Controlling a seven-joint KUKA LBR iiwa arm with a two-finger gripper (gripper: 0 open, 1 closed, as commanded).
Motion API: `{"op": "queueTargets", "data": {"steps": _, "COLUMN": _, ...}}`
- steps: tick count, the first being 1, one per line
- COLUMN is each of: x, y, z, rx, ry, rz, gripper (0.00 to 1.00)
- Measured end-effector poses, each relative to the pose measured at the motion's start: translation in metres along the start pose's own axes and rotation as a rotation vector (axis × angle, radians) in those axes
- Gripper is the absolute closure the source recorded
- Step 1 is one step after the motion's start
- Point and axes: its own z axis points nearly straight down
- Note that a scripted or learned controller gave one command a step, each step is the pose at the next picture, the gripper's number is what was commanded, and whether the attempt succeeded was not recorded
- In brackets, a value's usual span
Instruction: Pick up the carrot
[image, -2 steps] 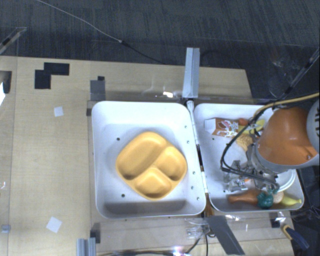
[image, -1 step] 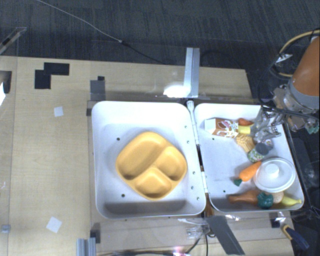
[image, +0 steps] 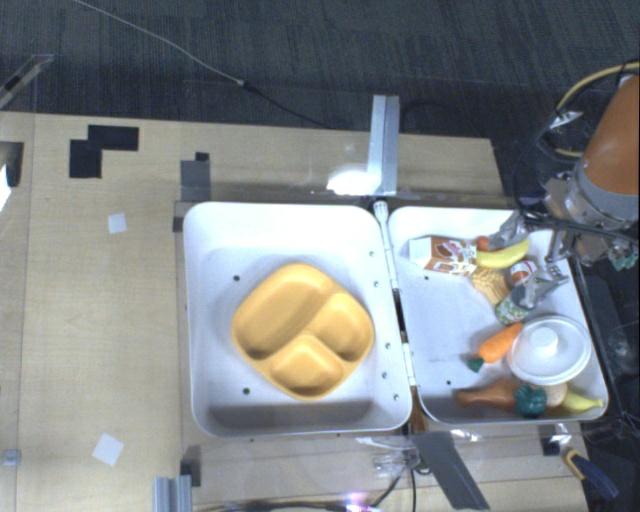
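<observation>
The carrot (image: 497, 343) is orange with a small green tip at its lower left. It lies in the right bin (image: 440, 330), against the left side of a white round container (image: 547, 350). My gripper (image: 535, 265) hangs over the upper right part of that bin, above and to the right of the carrot and apart from it. It is low among a banana (image: 503, 255) and other small items. Nothing of the carrot is in its grasp.
The left bin (image: 215, 300) holds a yellow divided plate (image: 302, 328). In the right bin lie a snack packet (image: 445, 255), a brown item (image: 487, 397), a teal piece (image: 530, 401) and a second yellow fruit (image: 582, 403). The arm (image: 612, 150) enters from the upper right.
</observation>
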Motion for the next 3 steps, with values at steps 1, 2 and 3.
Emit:
{"op": "queueTargets", "data": {"steps": 1, "x": 0.038, "y": -0.004, "z": 0.128, "rx": -0.001, "ry": 0.0, "rz": -0.119, "gripper": 0.0}}
{"op": "queueTargets", "data": {"steps": 2, "x": -0.004, "y": 0.068, "z": 0.13, "rx": -0.004, "ry": 0.001, "rz": -0.133, "gripper": 0.0}}
{"op": "queueTargets", "data": {"steps": 3, "x": -0.034, "y": 0.07, "z": 0.134, "rx": 0.0, "ry": -0.002, "rz": -0.099, "gripper": 0.0}}
